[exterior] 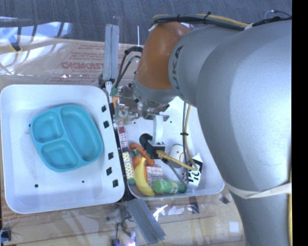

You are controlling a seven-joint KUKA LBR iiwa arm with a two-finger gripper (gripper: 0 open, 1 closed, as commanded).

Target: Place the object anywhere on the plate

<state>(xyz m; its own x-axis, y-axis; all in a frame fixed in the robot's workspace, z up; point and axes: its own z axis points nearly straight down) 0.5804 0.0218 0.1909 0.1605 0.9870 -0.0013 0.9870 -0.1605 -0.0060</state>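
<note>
A blue three-compartment plate (66,136) lies in the left white bin (20,188) with nothing on it. My gripper (124,108) is low over the far left corner of the right bin (208,188), close to the wall between the bins. The wrist hides what is directly beneath it. Below the gripper in the right bin lie a yellow banana (142,178), an orange carrot-like piece (139,155), a green item (169,187) and a red-and-white packet (154,173). I see none of them held.
A white card with black marks (195,175) sits at the right of the pile. A patterned strip (126,160) runs along the right bin's left wall. My grey arm covers most of the right bin. A clear sheet (56,50) lies behind the bins.
</note>
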